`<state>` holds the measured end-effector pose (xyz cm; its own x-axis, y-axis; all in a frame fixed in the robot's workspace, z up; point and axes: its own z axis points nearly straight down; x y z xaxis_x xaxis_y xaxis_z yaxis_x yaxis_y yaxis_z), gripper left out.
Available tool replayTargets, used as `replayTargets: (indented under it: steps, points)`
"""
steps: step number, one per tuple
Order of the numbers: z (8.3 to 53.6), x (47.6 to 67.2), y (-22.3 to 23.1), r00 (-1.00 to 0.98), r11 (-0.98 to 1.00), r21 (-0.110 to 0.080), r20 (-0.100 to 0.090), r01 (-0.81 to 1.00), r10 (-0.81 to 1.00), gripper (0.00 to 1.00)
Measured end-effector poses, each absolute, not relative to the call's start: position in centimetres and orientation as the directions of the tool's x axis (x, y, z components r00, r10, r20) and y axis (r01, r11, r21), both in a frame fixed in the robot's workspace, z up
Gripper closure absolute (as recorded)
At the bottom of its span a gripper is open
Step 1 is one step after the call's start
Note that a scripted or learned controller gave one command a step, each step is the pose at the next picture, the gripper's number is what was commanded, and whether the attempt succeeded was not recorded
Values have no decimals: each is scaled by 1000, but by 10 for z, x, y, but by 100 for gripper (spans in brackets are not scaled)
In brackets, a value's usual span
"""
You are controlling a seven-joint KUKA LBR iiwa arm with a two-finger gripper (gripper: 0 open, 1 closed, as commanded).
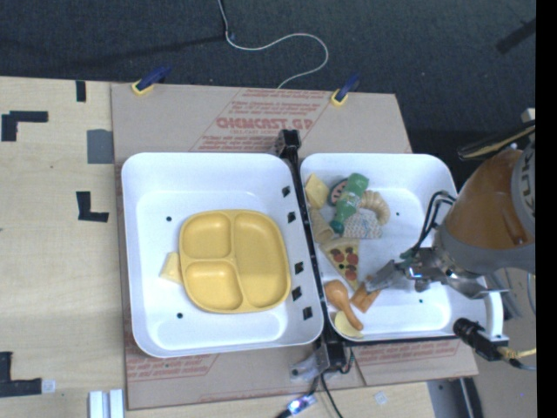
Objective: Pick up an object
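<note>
The right bin [409, 159] holds a pile of toy food along its left side: a green piece [350, 197], a beige ring-shaped piece [377, 204], a pale meshed piece [361, 225], a pizza slice [345, 258], an orange spoon-like piece [338, 293] and a pale yellow piece [348, 323]. My gripper [376, 279] reaches in from the right, low over the bin floor. Its tip is just above a small orange piece [364, 300] and right of the pizza slice. Nothing is visibly lifted.
The left bin [139, 181] carries a yellow divided plate [235, 259] with a pale yellow flat piece [169, 268] tucked at its left edge. A black divider [300, 233] runs between the bins. The arm's orange band [492, 207] overhangs the right bin's right side.
</note>
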<state>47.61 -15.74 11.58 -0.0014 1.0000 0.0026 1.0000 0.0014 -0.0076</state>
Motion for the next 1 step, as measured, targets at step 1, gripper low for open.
replayTargets:
  steps: [1]
  points:
    - [85, 476, -157, 0, 0, -1, 0, 1000, 1000, 0]
